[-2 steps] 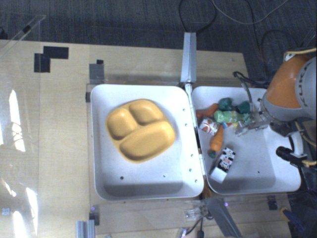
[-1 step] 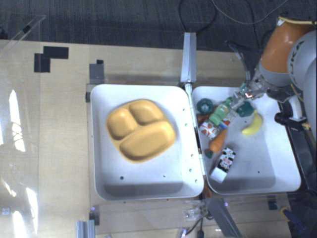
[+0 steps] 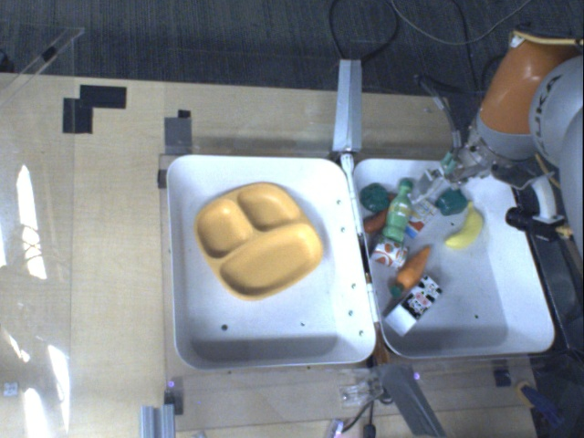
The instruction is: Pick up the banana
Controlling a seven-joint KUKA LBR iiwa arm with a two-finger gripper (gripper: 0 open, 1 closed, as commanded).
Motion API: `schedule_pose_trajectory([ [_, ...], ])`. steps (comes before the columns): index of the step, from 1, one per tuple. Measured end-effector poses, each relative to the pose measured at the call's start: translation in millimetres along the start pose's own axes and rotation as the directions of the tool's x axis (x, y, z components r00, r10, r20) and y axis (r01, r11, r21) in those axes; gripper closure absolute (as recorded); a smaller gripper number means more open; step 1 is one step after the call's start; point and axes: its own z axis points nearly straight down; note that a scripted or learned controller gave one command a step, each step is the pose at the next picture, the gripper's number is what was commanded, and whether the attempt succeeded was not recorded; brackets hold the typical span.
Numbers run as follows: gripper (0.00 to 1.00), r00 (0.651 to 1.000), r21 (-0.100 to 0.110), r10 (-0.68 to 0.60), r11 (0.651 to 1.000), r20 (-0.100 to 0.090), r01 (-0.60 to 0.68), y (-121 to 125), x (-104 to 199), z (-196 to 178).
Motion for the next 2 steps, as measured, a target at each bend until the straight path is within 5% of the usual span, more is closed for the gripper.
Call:
schedule_pose_trajectory([
  [1,0.0,1.0,-0.023,-0.016,1.0,0.013,0.016,-54.1,-29.3,22.5],
  [2,0.0,0.975,0.0,-0.221,0.975,0.002,0.221,-124.5,-18.5,42.2],
])
